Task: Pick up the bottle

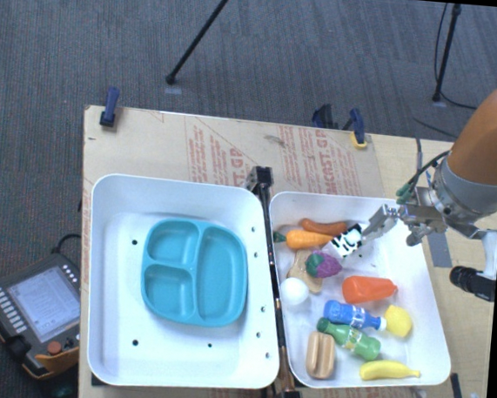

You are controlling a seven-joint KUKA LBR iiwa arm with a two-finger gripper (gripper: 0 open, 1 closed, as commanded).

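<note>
From above, the jaws (377, 222) hang over the upper edge of the right bin (435, 299), at the end of the grey arm with its orange band (491, 130); whether they are released or clenched cannot be told from this slant. Just beside them, toward the bin's middle, lies a black-and-white toy (347, 240), with an orange carrot (307, 240) and a brown sausage (323, 226) a little further on. Below them sit a purple-and-green vegetable (323, 265), a white ball (294, 291) and an orange pepper (368, 289). The green bottle (350, 338) lies on its side well below the jaws, touching a blue bottle (353, 316) above it, with a yellow lemon (398, 322), a banana (389, 371) and a hot dog (322, 355) crowding round. Far across, the left bin (115, 225) holds a blue divided plate (195, 271) on the desk (192, 145).
</note>
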